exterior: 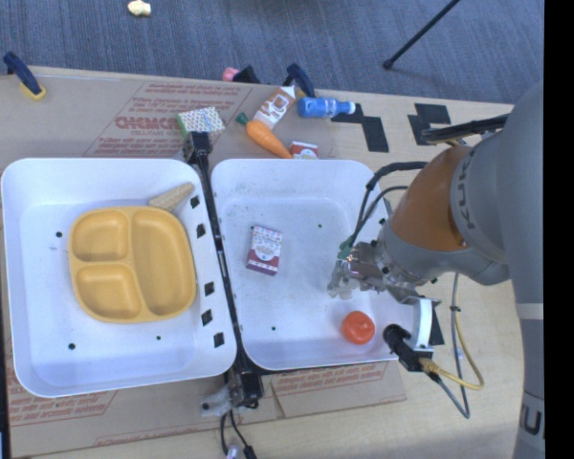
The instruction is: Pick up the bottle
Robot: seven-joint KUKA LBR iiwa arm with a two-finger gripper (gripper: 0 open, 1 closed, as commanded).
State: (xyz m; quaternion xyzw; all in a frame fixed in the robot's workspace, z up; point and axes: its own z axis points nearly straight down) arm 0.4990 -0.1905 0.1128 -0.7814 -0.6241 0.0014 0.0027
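Gripper sits low inside the right bin near its right wall; finger state cannot be determined. The bottle, blue, lies on the worktop beyond the bins, beside a carrot.

Right bin: open floor centre and left, only small carton mid-floor. Gripper and orange ball crowd right wall. Left bin: yellow divided plate takes most of the floor.
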